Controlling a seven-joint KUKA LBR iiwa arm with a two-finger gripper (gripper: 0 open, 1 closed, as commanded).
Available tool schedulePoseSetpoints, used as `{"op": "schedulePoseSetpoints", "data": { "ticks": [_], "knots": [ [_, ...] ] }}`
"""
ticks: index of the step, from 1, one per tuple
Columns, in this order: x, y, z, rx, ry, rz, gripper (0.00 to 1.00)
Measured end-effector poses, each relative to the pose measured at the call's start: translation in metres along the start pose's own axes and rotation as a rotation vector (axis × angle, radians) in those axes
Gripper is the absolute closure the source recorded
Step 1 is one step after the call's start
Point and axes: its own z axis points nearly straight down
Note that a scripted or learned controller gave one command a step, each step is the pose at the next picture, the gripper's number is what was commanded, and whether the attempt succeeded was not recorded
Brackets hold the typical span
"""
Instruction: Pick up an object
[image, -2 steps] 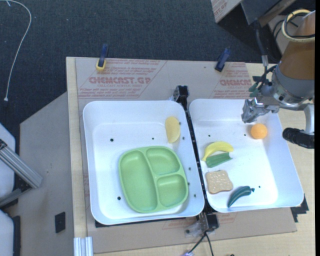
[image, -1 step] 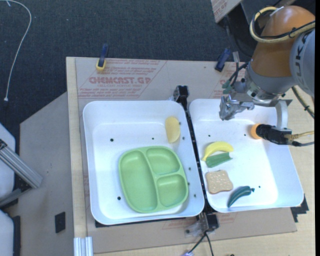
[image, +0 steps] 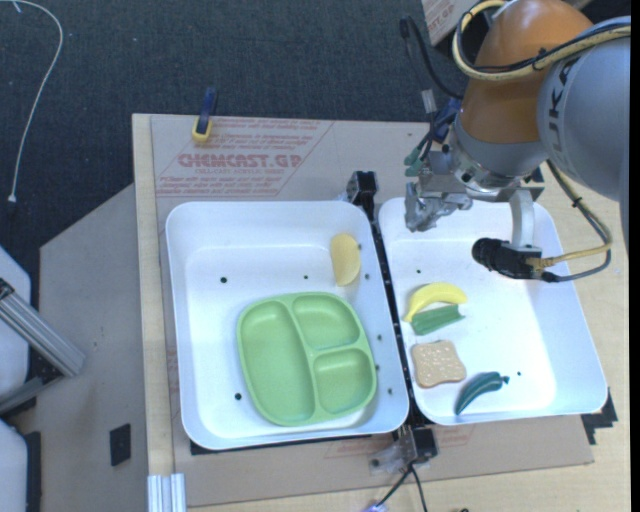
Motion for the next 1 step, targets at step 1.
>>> {"op": "schedulePoseSetpoints", "data": {
  "ticks": [1],
  "knots": [
    [0.0595,0.003,0.0079,0.002,0.001,-0.001,1.0]
  ]
}}
